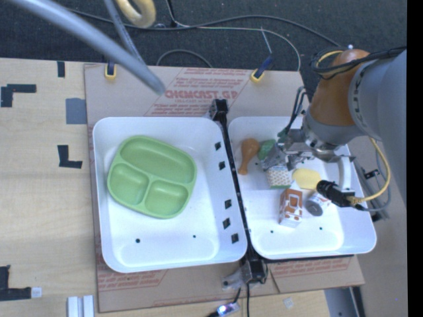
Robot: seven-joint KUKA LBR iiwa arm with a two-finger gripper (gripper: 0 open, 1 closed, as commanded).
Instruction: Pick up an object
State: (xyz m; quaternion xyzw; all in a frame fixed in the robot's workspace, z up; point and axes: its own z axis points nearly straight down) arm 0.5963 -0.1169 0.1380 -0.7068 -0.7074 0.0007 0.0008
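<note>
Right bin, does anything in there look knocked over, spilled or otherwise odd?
Nothing spilled. The small orange and white carton lies flat, tilted askew, in the right bin, beside a yellow piece and a brown drumstick-shaped toy. They lie loosely jumbled below the hand. The green tray sits flat in the left bin.

Robotics lab test bench, two white bins point(109, 243) clamped side by side on a printed cardboard sheet point(198, 94), black tape markers point(66, 156) near the bench's left edge, loose cables point(198, 24) beyond its far edge
</note>
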